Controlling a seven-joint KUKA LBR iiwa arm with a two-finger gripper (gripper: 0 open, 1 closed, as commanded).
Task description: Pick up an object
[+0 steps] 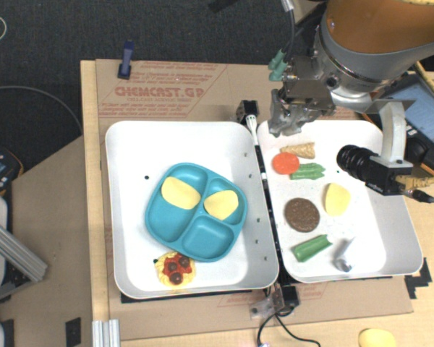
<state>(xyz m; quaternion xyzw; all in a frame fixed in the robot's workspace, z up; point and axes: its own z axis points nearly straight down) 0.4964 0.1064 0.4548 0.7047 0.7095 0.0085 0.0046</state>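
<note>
Arm comes in from the right, orange band at top of view. Gripper (288,121) hangs over the top-left corner of the right bin (398,255), just above the rim near the divider between bins. Cannot tell how far the gripper is parted; too dark and cluttered there. Nothing visible in its hold.

Right bin contents: tan wedge-shaped piece (299,150) nearest the gripper, just below it. Red-orange round piece (284,163) touching a green bumpy piece (308,171) to its right. Brown round patty (302,215) mid-bin. Yellow piece (337,199) just right of the patty. Green cylinder-like piece (310,248) lower down, tilted. Small grey piece (341,256) near it, bottom right. Black cylindrical device (367,168) juts over the bin's right part.

Left bin (126,215): blue divided tray (192,233) in the middle, tilted, with two yellow pieces (181,192) in its upper compartments, one each. Pizza-like slice with red dots (175,268) lies at the bin's bottom edge, just below the tray.

Both bins sit on a cardboard-covered surface (166,89). Small blue clip (125,60) at its upper left edge.
</note>
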